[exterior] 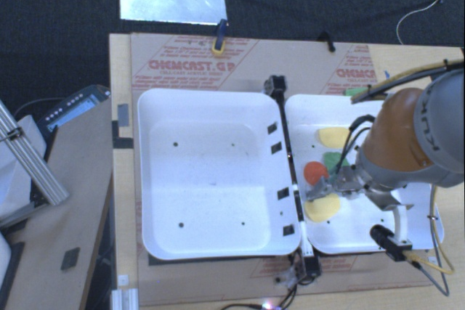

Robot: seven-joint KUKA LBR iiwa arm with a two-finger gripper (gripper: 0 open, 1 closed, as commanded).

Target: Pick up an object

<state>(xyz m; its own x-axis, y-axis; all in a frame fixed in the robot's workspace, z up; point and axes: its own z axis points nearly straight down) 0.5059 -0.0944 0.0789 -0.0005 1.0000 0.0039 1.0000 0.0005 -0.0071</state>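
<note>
In the right bin (356,239), the claw (325,189) hangs low with its tips just above a yellow piece (322,208). A red ball (314,171) lies just beside it. Whether the claw is spread cannot be told.

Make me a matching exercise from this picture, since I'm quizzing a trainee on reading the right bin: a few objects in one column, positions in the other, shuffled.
Things:
1. red object
2. upper yellow object
3. lower yellow object
4. green object

Places:
A. nearest the bin's near edge, under the hand
B. farthest toward the back of the right bin
C. closest to the divider, beside the green one
D. between the upper yellow and the hand, partly hidden by the arm

Pairs: 1-C, 2-B, 3-A, 4-D
</note>
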